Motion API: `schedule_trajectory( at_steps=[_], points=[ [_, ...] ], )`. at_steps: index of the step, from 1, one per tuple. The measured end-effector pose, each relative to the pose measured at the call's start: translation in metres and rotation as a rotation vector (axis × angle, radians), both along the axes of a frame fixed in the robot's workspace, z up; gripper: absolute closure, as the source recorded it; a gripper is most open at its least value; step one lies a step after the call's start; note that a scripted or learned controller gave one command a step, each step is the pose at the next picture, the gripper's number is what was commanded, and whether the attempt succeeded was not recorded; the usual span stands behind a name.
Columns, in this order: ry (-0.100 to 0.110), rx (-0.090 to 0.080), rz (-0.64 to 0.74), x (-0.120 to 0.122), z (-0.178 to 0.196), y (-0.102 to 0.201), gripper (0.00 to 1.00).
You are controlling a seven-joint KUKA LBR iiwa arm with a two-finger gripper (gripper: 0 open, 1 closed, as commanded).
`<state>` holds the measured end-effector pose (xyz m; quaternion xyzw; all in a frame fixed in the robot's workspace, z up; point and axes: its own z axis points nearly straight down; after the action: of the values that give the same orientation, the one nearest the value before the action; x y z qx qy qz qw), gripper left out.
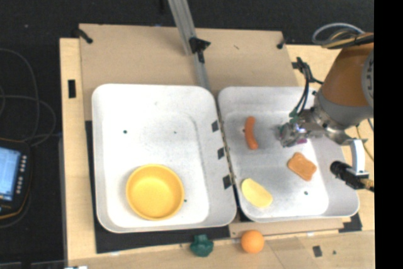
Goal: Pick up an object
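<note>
In the right bin (pixel 271 101) lie an orange-red sausage-shaped piece (pixel 251 133), an orange block (pixel 302 167) and a pale yellow wedge (pixel 256 193). My gripper (pixel 290 135) hangs low over the right bin's middle, right of the sausage piece and just up-left of the orange block. A small purple thing (pixel 300 138) shows right beside the gripper. The arm's grey and orange wrist (pixel 345 88) hides the bin's right side.
The left bin (pixel 126 104) holds a yellow bowl (pixel 155 191) near its front. An orange ball (pixel 252 241) and a small green object (pixel 201 246) sit on the bench in front of the bins. A grey metal pole (pixel 179 3) slants down to the bins' back edge.
</note>
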<state>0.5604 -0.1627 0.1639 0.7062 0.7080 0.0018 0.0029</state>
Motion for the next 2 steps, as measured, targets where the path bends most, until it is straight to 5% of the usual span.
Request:
schedule_trajectory(
  at_steps=[1,2],
  points=[
    [-0.003,-0.001,0.001,0.0002,0.0613,0.0065,1.00],
    [0.003,0.001,0.002,0.0012,0.0687,0.0056,1.00]
  ],
)
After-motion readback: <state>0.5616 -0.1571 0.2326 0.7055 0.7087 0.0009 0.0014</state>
